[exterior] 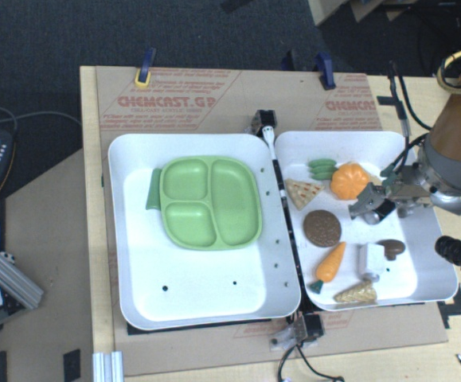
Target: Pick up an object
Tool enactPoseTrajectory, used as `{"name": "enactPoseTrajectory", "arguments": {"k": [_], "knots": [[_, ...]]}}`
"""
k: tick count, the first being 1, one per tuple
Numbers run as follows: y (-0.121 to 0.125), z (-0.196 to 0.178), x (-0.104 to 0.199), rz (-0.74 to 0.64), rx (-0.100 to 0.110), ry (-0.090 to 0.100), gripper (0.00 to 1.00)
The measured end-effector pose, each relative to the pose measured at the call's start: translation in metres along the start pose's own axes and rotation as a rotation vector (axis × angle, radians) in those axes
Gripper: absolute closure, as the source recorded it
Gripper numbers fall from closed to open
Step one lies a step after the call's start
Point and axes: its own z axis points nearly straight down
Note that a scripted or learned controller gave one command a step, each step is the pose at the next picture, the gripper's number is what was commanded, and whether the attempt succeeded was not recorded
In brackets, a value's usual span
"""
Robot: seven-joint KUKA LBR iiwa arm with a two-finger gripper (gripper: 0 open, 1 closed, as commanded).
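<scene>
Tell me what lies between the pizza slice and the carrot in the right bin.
In the camera view, the round brown cookie lies between the pizza slice above and the carrot below, apart from both.

Two white bins [134, 237] sit on a tan counter [103, 102] printed with red lettering. The divided plate [212, 201] is light green. An orange fruit [349, 181], orange carrot [330, 262], brown cookie [322, 227] and green pods [322, 167] show.
</scene>
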Motion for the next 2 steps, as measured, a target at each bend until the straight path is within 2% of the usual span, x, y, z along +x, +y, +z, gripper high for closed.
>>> {"name": "enactPoseTrajectory", "arguments": {"k": [1, 2], "knots": [[0.002, -0.005, 0.0, -0.003, -0.012, -0.002, 0.0], [-0.006, 0.042, -0.001, -0.002, -0.005, 0.0, 0.0]]}}
